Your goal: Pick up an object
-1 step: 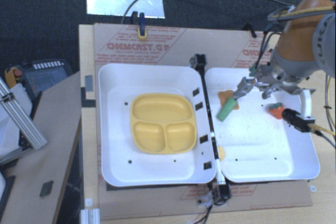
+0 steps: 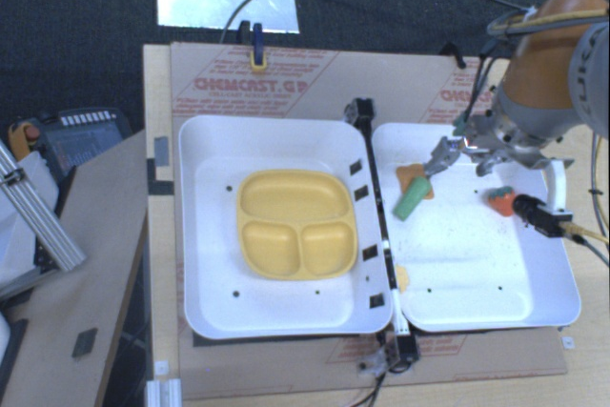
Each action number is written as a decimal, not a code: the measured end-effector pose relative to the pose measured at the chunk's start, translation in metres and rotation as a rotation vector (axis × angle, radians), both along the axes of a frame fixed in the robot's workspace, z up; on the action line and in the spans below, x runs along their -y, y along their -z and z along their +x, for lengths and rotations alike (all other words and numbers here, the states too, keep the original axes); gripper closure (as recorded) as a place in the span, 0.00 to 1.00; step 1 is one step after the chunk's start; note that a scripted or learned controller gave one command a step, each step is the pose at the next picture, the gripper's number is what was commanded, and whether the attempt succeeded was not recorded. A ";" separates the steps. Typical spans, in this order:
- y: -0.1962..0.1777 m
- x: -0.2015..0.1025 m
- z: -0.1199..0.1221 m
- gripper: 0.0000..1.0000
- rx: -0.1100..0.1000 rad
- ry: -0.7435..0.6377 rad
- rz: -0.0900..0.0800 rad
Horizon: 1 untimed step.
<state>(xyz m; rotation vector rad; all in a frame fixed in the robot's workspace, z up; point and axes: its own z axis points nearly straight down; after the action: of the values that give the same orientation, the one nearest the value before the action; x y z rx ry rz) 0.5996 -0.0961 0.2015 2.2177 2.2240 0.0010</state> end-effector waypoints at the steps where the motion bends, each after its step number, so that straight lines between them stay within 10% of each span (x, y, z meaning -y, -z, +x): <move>1: 0.055 -0.001 0.009 0.00 -0.004 0.000 0.000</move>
<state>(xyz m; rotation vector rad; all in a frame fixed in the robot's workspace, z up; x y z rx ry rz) 0.6090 -0.0948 0.1465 2.2203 2.2255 -0.0027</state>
